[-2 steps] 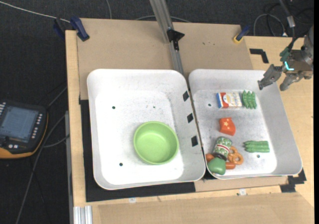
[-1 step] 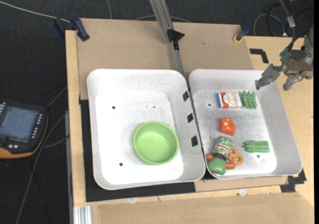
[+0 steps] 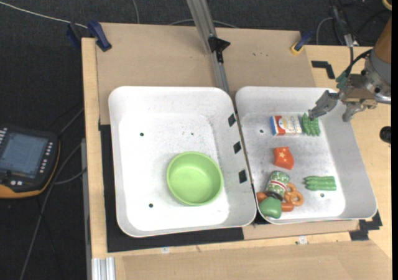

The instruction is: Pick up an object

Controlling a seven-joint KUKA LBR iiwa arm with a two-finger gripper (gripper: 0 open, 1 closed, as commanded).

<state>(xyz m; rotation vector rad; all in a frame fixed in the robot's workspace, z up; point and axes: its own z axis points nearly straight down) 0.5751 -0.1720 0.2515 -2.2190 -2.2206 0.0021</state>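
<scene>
Camera view, looking down at a slant: bench [image 3: 155,42] fills most of the frame, with two shallow white bins on it side by side.

Left bin [image 3: 155,111], centre-left of frame: holds a single green bowl [image 3: 194,177], sitting upright toward the bin's lower right.

Right bin [image 3: 348,167], centre-right of frame: holds all the small items. Going down from the top: a small red-and-white carton [image 3: 285,126] lying flat, with a green bumpy piece [image 3: 310,126] touching its right end. Below them, well apart, a red block [image 3: 283,157]. At lower right, a second green ridged piece [image 3: 320,182], alone. At the lower left corner, a pile of toys [image 3: 278,193] (a green-and-white can, orange rings, a red-and-green rounded piece), all touching; individual outlines hard to separate.

Arm [image 3: 379,73] enters at the right edge, upper half of frame. Gripper [image 3: 339,106] sits over the upper right part of the right bin, fingers spread, one tip near the green bumpy piece, the other further right. Nothing between the fingers.

Progress, as judged: no object picked yet. Every item lies on a bin floor. The gripper appears to be lining up on the carton and green bumpy piece, the nearest candidates. Left to do: descend, close on one item, lift it off the floor. Height above the bin cannot be told from this angle.
</scene>
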